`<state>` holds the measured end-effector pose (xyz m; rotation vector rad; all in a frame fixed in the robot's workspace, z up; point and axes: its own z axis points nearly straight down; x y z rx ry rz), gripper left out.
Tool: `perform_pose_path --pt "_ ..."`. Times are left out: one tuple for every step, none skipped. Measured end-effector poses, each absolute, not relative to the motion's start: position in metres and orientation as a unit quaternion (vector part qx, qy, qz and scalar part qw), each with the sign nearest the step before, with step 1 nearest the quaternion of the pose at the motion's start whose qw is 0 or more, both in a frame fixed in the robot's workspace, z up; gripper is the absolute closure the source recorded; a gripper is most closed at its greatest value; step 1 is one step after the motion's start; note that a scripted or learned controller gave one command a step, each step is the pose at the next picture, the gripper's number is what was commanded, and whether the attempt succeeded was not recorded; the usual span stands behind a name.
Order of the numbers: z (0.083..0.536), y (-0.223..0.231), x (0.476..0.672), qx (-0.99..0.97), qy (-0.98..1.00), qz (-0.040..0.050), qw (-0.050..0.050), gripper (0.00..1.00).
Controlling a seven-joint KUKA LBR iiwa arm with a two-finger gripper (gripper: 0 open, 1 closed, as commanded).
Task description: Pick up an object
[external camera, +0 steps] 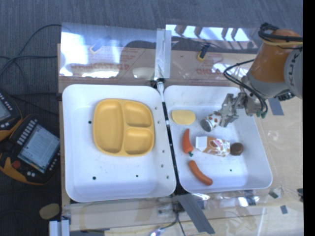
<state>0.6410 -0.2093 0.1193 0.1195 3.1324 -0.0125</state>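
Two white bins sit side by side on the surface (288,127). The left bin (78,171) carries a yellow divided tray (124,127), lying flat near the middle with its three compartments facing up.

The right bin (256,176) has the small things. A pale yellow oval piece (183,116) lies near its upper left corner. Below that, a red carrot-like piece (187,141) stands roughly upright along the left side, and a reddish sausage (200,173) lies at a slant near the bin's bottom edge. A small printed packet (212,145) lies flat near the middle, with a dark brown round thing (236,149) just beside its right end.

The arm (275,65) comes in from the right, its orange band above the bin's upper right corner. The tool (224,116) is down inside the right bin, right at a small white cup with red spots (212,121) that lies tipped on its side. The tool's metal fingers (229,107) are at the cup's upper right, seemingly touching it, but whether they are spread or closed around it I cannot tell from here.

Off to the left of the bins, a handheld control pad (29,149) lies on the grey floor (29,14) with black cables (24,63) trailing away.
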Motion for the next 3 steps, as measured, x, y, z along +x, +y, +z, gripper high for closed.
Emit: perform_pose_path --pt "0.228 -0.149 0.625 -0.006 1.000 -0.0008 0.003 1.00" --pt "0.236 -0.160 0.585 -0.150 0.989 -0.0010 0.001 1.00" --pt "0.236 -0.155 0.583 -0.328 0.945 0.0001 0.002 1.00"
